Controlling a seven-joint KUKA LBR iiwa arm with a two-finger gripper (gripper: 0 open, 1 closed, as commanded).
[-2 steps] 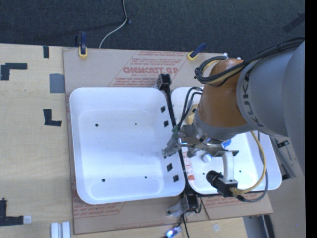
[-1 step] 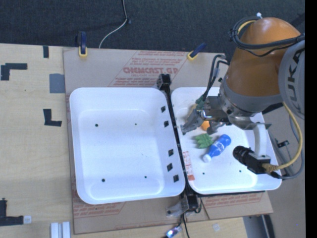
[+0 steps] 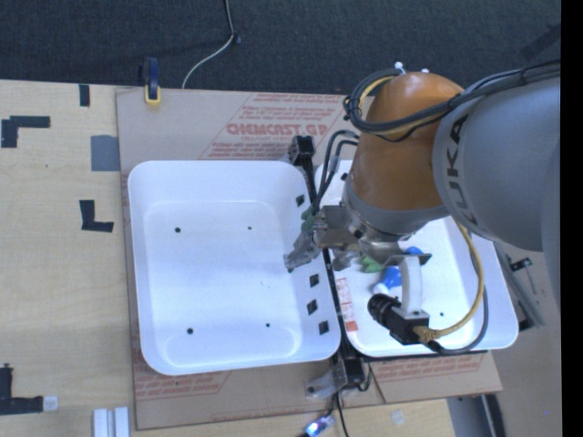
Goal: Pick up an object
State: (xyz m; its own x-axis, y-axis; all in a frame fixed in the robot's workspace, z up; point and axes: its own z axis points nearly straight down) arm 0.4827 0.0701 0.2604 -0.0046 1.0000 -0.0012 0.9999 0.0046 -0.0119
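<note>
The pincer hangs just left of frame centre, over the right wall of the left bin; whether it is clenched I cannot tell. The nearest objects, small blue and green pieces, lie to its right in the right bin, partly under the wrist.

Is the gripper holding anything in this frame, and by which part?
Cannot be told. The gripper sits at the right wall of the left bin, mostly under the arm; no object shows at it.

Lighting was even and fairly bright, with soft shadows. The left white bin looked slightly overexposed. The frame was mildly soft throughout.
</note>
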